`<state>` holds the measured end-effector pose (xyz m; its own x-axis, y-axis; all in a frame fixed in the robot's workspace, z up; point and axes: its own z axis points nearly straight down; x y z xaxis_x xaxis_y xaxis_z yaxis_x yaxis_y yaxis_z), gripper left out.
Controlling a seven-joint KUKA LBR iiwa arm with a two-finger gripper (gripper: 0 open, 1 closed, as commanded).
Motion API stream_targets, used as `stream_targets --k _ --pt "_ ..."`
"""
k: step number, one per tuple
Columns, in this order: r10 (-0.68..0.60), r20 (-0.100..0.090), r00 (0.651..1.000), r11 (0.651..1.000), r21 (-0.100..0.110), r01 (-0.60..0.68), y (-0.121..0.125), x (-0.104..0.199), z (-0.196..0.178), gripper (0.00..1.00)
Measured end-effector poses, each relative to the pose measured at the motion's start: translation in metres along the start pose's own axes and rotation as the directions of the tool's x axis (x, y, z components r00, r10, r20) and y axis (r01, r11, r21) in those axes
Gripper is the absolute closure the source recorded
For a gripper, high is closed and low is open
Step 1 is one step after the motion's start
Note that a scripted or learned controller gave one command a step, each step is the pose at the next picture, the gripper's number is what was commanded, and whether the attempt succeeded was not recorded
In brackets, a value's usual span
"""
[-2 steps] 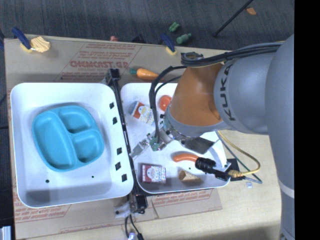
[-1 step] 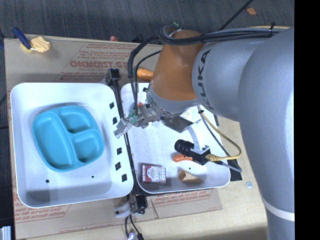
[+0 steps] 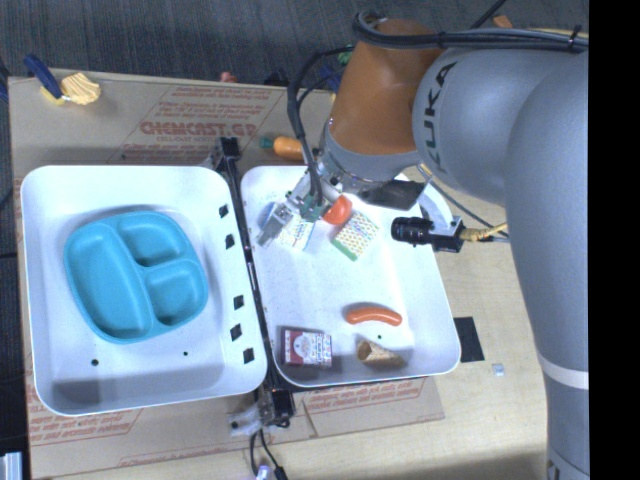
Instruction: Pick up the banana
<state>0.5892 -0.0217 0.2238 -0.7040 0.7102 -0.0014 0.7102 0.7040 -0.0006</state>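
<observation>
Gripper [image 3: 285,218]: low in right bin [image 3: 425,268], finger state cannot be told. Banana: not identifiable; pickup apparently outstanding.

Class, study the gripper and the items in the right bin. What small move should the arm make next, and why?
Probably lift a little and shift toward the bin's front edge. The gripper sits low at the back of the right bin, by a white packet. The likeliest banana, a tan piece, lies at the front, apart from it; its identity is uncertain.
</observation>
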Motion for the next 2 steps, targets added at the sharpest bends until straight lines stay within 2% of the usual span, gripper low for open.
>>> stream_targets --k 1,2 --pt "-0.207 -0.005 0.978 0.978 0.002 0.207 -0.053 0.097 0.033 0.00" --pt "-0.621 -0.001 0.784 0.784 -0.001 0.621 -0.002 0.114 0.032 0.00"
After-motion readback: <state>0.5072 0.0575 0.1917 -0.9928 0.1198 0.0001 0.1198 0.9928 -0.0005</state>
